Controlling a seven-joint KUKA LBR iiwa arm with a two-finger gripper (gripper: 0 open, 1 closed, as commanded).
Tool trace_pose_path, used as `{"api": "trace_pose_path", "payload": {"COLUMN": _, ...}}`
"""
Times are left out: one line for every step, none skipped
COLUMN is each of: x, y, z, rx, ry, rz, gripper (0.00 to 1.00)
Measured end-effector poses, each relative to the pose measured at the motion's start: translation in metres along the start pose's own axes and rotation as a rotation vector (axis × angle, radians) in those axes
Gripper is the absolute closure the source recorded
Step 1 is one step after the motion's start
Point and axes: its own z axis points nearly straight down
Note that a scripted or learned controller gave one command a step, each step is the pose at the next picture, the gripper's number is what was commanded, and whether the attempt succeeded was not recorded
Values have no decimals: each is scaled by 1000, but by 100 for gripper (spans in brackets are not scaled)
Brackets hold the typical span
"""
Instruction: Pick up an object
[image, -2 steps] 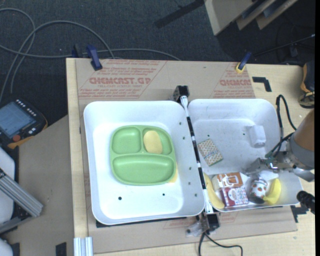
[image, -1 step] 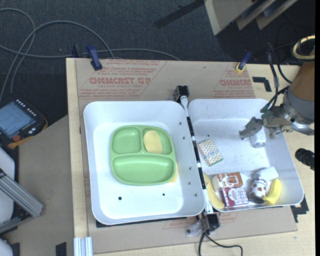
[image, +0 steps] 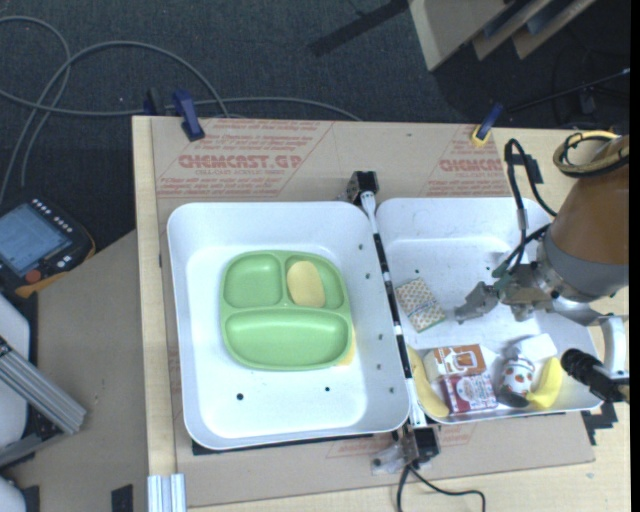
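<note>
Gripper (image: 478, 300) hangs low over the right bin (image: 440, 225), arm reaching in from the right. Fingers: cannot tell whether spread or closed; too small and dark at this angle, nothing visibly between them.

Candidate objects, all in the right bin: patterned sachet (image: 419, 303) just left of the gripper, near the divider; red-and-white carton (image: 464, 378) at the near wall; small round white toy (image: 517, 375) and yellow piece (image: 547, 385) beside it.

Judgement: sachet is closest but flat, so a pinch needs a descent right to the floor, straddling its narrow side. Carton offers taller faces; neighbours crowd it.

Left bin (image: 200, 250) holds a green divided plate (image: 287, 310) with a pale yellow item (image: 306, 284) in one compartment.

Bins sit on a board (image: 300, 150) marked with red lettering, clamps at the far edge. Dark carpet, cables, a handheld pendant (image: 35, 245) at left
</note>
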Motion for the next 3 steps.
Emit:
{"api": "trace_pose_path", "payload": {"x": 5, "y": -18, "z": 85, "rx": -21, "ry": -4, "rz": 1, "gripper": 0}}
{"api": "trace_pose_path", "payload": {"x": 5, "y": -16, "z": 75, "rx": -28, "ry": -5, "rz": 1, "gripper": 100}}
{"api": "trace_pose_path", "payload": {"x": 5, "y": -17, "z": 75, "rx": -25, "ry": -5, "rz": 2, "gripper": 0}}
